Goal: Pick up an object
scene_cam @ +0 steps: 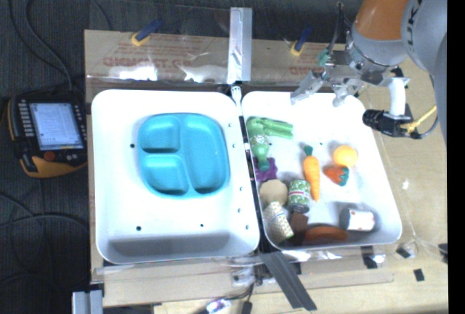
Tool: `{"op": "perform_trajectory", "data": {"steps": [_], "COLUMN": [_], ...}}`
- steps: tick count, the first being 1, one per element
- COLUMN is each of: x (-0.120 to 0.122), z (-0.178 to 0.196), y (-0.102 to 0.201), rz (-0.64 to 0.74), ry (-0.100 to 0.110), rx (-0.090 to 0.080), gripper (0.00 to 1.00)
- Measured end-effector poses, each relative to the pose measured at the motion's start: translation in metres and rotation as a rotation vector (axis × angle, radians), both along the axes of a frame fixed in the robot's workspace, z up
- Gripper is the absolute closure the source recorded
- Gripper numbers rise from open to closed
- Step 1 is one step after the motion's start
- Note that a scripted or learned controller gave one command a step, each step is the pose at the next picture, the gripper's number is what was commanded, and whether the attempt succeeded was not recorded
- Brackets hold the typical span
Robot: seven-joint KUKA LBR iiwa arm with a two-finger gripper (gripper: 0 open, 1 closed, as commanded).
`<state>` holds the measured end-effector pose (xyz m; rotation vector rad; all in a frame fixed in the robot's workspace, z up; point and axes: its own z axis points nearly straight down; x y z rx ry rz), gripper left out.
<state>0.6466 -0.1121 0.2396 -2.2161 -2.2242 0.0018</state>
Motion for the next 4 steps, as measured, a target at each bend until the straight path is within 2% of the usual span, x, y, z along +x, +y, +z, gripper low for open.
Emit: {"op": "perform_trajectory", "data": {"steps": [1,2,3,4], "x": [-0.035,-0.064,-0.089,-0.099], "z": [-0.101,-0.121,-0.125,-0.149], "y": [-0.066,-0.066,-0.087,-0.077], "rz": [0.243,-0.016,0.071,0.023], "ry": [0.0,0.0,-0.001,-0.013], "rx": [-0.001,0.001,-0.001,-0.007], "gripper": [0.0,0.0,0.0,0.0]}}
